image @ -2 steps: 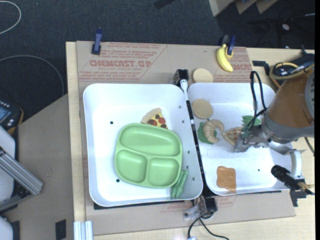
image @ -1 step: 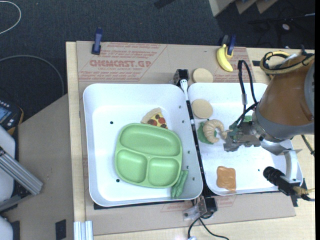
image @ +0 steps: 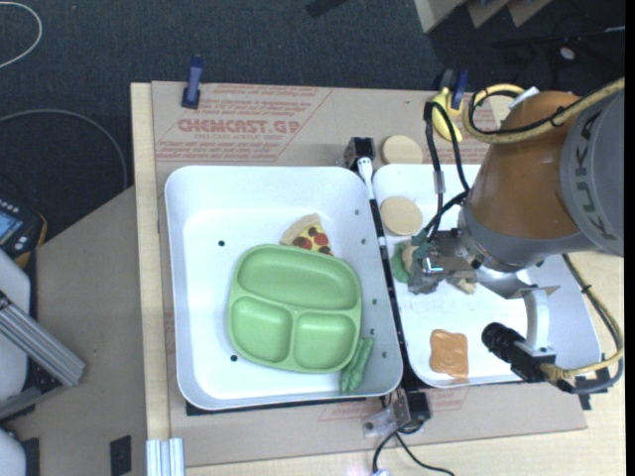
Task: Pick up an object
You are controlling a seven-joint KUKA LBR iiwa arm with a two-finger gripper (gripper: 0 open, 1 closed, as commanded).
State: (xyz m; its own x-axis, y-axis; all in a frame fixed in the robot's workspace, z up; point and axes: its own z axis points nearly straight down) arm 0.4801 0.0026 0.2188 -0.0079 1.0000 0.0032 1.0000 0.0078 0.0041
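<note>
We see the gripper (image: 425,271) low in the right bin (image: 571,360) near its left wall, beside a green item (image: 404,260), whether its grip is closed we cannot tell, orange piece (image: 448,353) lying apart, nearer us.

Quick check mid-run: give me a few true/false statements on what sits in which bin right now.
1. The green three-compartment plastic tray lies in the left white bin. True.
2. The pizza-slice toy is in the right white bin. False: it is in the left bin, at the tray's far edge.
3. The orange-brown toast-shaped piece lies in the right bin. True.
4. The gripper is over the left bin. False: it is over the right bin.
</note>
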